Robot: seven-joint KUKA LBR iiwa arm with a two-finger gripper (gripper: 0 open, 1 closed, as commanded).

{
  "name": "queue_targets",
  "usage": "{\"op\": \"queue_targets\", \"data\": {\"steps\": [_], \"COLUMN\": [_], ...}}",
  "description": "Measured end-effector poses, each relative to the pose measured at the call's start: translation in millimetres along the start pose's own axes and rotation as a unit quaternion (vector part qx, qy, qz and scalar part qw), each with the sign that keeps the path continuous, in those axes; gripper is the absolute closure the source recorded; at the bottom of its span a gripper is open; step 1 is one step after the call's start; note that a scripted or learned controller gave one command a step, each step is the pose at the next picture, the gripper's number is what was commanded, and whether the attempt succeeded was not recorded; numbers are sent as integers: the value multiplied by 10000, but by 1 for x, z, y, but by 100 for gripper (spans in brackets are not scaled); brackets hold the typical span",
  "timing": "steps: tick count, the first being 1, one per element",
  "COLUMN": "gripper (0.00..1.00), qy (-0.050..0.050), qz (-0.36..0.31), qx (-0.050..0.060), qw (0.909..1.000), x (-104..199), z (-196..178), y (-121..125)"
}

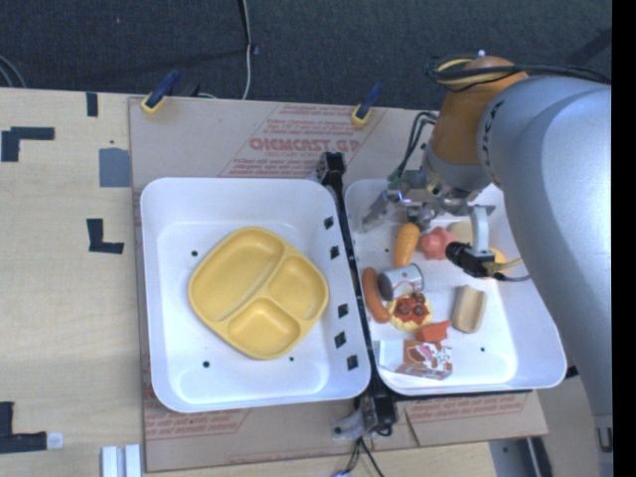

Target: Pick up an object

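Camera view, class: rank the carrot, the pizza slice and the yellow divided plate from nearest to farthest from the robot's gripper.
1. Carrot: just below the gripper, upper right bin.
2. Pizza slice: lower in the same bin.
3. Yellow divided plate: across the divider, in the left bin.

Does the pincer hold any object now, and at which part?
It cannot be told: the pincer sits low over the carrot in the right bin.
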State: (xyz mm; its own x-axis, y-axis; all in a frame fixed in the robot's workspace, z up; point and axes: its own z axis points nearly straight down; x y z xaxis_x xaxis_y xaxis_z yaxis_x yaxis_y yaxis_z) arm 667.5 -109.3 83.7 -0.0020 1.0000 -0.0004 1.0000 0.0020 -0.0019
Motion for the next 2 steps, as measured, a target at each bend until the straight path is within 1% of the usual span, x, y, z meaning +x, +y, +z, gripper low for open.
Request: {"op": "queue_targets", "data": {"steps": [1, 2], "gripper": [0, 100], "qy": [1, 2], "qz": [8, 3], "qx": [2, -9], "qw": [10000, 10000], "x": [-8, -7], "z": [-1, -11], "y": [-46, -44]}}
